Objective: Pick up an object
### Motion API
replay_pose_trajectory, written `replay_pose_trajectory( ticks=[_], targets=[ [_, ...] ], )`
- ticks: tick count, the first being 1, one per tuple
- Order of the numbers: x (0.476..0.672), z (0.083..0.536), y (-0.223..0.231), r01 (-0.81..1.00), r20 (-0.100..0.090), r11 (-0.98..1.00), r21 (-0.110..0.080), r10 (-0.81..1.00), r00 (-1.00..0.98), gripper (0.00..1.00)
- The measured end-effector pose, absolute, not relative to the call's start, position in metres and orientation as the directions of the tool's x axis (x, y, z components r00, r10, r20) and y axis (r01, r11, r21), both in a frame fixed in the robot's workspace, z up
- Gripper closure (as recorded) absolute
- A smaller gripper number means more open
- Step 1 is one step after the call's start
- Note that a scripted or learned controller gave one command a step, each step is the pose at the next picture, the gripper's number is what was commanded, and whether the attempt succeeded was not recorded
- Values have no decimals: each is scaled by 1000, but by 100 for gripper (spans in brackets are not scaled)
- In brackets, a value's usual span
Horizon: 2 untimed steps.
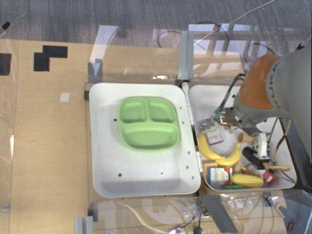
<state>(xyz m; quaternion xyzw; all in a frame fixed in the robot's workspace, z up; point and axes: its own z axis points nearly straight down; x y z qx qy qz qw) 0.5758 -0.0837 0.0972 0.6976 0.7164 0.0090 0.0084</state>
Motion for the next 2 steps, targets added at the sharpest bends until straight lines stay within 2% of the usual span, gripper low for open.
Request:
replay_pose_trajectory(
  ticks=[1, 2],
  targets=[
    [545, 99, -96, 999, 0, 1, 39, 1000, -1, 0],
    [547, 112, -96, 999, -3, 5, 45, 1000, -5, 100]
  ],
)
